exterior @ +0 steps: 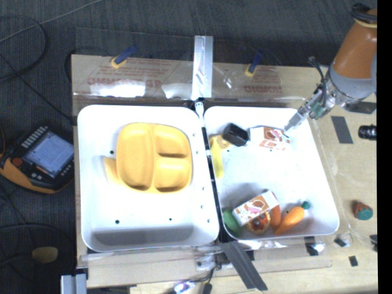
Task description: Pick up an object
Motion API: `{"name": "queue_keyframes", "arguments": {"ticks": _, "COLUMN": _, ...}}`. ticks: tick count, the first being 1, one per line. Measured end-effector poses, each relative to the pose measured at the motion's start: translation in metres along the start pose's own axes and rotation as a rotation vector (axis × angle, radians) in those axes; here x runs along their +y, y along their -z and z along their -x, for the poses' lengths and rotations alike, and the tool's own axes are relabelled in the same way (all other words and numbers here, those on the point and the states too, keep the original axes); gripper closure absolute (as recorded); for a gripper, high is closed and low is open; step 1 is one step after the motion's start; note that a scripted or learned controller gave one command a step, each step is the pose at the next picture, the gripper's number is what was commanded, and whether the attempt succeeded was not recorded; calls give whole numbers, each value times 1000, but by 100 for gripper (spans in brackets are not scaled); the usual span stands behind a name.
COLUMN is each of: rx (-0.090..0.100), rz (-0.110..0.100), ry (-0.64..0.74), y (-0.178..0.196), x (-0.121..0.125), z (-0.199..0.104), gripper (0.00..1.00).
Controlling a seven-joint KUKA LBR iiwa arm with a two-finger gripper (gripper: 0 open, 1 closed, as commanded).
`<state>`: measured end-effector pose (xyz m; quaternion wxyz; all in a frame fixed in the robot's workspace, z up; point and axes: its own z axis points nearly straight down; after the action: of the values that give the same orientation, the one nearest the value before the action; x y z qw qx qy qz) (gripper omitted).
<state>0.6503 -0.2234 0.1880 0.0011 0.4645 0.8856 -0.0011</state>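
Jaws [288, 126] reaching down to a small box.
They hang at the far edge of the right bin [324, 182], tip just beside the red-and-white box [274, 138]. Open or closed, I cannot tell. Next they must go lower and squeeze it.

Bright, even overhead light. White bins [92, 164] nearly blown out, detail washed. Soft shadow along the lower inside wall of the left bin and under the yellow tray [153, 156]. Dark floor [61, 11] underexposed. Overall soft focus, low resolution; arm [358, 54] at upper right slightly blurred.
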Motion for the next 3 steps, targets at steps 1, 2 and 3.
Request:
{"name": "queue_keyframes", "arguments": {"ticks": 1, "rx": -13, "rz": 14, "ry": -424, "y": -59, "x": 23, "z": -4, "gripper": 100}}
{"name": "queue_keyframes", "arguments": {"ticks": 2, "rx": -5, "rz": 2, "ry": -424, "y": -67, "x": 21, "z": -6, "gripper": 0}}
{"name": "queue_keyframes", "arguments": {"ticks": 3, "rx": -6, "rz": 4, "ry": -394, "y": -100, "x": 39, "z": -36, "gripper": 0}}
